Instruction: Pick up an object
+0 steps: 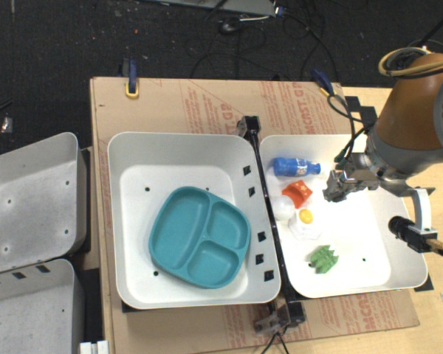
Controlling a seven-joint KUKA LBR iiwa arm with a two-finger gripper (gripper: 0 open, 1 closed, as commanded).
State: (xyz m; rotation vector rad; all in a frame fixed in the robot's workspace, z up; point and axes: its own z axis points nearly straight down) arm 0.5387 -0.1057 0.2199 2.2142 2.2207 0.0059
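The right bin [369,271] holds a blue bottle [294,167] lying near its far left corner, an orange-red piece [298,192], a small yellow piece [306,216] on a clear white thing [284,209], and a green leafy toy [323,259] toward the near side. My gripper [334,190] hangs over the right bin's middle, to the right of the orange-red piece and below the bottle. Nothing shows between its fingers.
A teal divided plate [199,237] lies in the left bin [133,168]. A black divider [263,205] runs between the two bins. The grey and orange arm [413,116] reaches in over the right bin's far right side. White trays [29,198] sit off the bench's left.
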